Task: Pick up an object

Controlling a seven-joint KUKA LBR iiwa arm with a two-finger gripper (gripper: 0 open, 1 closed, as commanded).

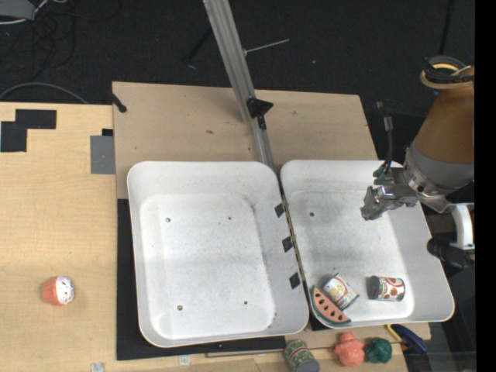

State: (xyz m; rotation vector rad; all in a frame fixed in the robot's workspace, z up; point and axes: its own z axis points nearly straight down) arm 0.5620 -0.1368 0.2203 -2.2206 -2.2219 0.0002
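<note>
Arm (446,142) is reaching in from the right, grey body with orange band, and is hanging over the right bin (349,184). Gripper (375,205) is pointing down toward bare bin floor; jaw state cannot be told at this slant, and nothing is showing between them.

Left bin (201,254) is lying well to the left of the jaws: shallow, white, speckled, rounded corners. Right bin is matching it, directly under the jaws.

Candidate objects are all sitting nearer the camera than the jaws, well apart from them:
- watermelon slice (330,307), flat, red with green rind, curved, at the bin's near-left corner.
- small can (339,290), cylindrical, glossy label, lying tilted and touching the slice.
- second can (386,288), red and white label, lying on its side just right of the first.

Outside the bins, beyond the near rim: a dark can (297,354), a pink lumpy toy (349,349), a green toy (378,349). Far left on the wood bench: a small orange-and-white ball (58,291).

Risks, as judged:
- Jaws are hovering over empty floor; descending here is likely closing on nothing.
- Cans on their sides are prone to rolling away when nudged; smooth metal may be slipping.
- Can and slice touching: a grasp may be catching both, or pushing one into the rim.
</note>
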